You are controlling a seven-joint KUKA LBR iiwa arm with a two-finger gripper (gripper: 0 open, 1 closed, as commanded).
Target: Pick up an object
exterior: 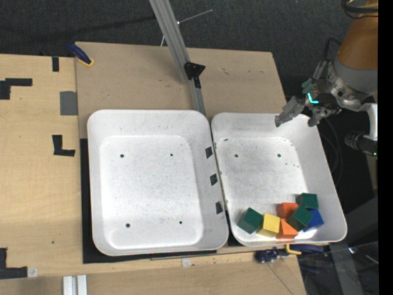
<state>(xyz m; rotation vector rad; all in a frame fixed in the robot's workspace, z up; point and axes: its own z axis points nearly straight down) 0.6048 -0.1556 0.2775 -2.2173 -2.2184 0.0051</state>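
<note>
Pincer: the gripper (301, 112) hangs over the far right corner of the right bin (258, 158), its two grey fingers spread apart with nothing between them.
Blocks: a small heap of blocks (284, 217) lies well apart from the pincer, toward the near edge of the same bin.
Look of the blocks: small cubes pressed together; a dark green one (250, 220) at the left end, a yellow one (270, 224) beside it, orange ones in the middle, two more green and a blue one (315, 219) at the right.
Left bin (150, 177): far to the pincer's left, white, touching the right bin.
</note>
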